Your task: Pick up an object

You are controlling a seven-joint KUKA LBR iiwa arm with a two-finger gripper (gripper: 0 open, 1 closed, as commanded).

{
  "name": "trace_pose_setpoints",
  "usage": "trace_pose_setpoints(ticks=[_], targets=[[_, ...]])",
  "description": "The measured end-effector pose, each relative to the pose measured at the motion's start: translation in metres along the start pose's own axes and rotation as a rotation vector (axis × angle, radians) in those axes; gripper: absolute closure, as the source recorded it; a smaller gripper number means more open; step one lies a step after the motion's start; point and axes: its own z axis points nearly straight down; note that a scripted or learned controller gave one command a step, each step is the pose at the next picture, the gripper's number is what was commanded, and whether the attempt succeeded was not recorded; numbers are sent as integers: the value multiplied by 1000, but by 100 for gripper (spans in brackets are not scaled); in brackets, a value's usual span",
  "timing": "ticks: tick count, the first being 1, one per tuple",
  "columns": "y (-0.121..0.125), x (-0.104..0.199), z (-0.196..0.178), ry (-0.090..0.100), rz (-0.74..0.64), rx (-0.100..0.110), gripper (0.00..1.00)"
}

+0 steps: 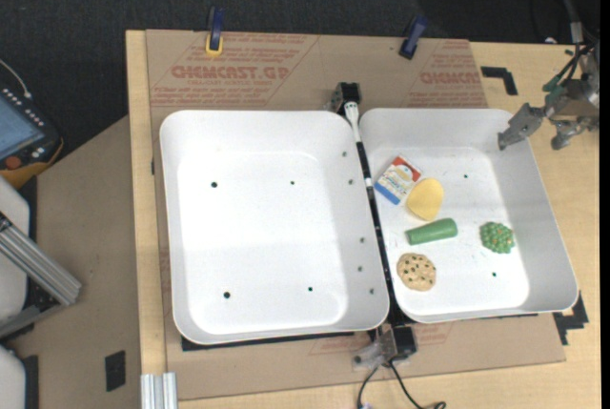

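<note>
The right bin (534, 207) holds several small objects. A white carton with red and blue print (397, 178) lies near the divider, with a yellow piece (426, 198) touching its lower right. Below them lie a green cylinder (431, 231), a bumpy green ball (497, 237) and a chocolate-chip cookie (416, 271). My gripper (534, 136) hangs over the bin's far right corner, well apart from all of them. Its two grey fingers (515, 128) are spread open with nothing between them.
The left bin (191, 207) sits beside the right one on a brown board (315, 64) held by blue clamps (215, 30). A cable and connector (386, 350) lie at the front edge. Dark floor surrounds the bench.
</note>
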Motion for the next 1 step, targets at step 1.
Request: trace_pose_setpoints(ticks=[1], targets=[[1,0,-11,-2,-1,-4,100]])
